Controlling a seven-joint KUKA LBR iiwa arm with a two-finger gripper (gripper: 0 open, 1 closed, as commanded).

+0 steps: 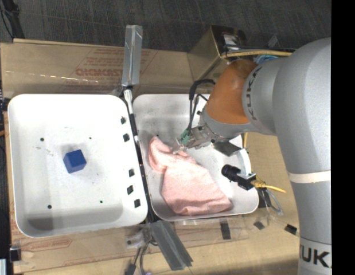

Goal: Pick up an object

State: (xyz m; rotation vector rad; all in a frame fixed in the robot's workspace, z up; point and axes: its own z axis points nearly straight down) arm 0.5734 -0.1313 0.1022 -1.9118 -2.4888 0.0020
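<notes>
Gripper (pixel 187 140) down in right bin (pixel 144 153), at upper edge of pink cloth (pixel 186 182); cloth touching or just under tip. Finger state: can't tell, too small and blurred. Cloth crumpled across the bin's middle and near side. One cloth, one blue cube (pixel 75 160) in left bin (pixel 28 199). Two bins on worktop.

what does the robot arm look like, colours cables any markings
The arm is bulky, with rounded light-grey housings and an orange band above the wrist. A thin white stripe circles the lower grey segment, and large dark letters, cut off by the frame edge, sit near the bottom right. A black cable loops beside the wrist. The gripper is small, metallic and greenish.
</notes>
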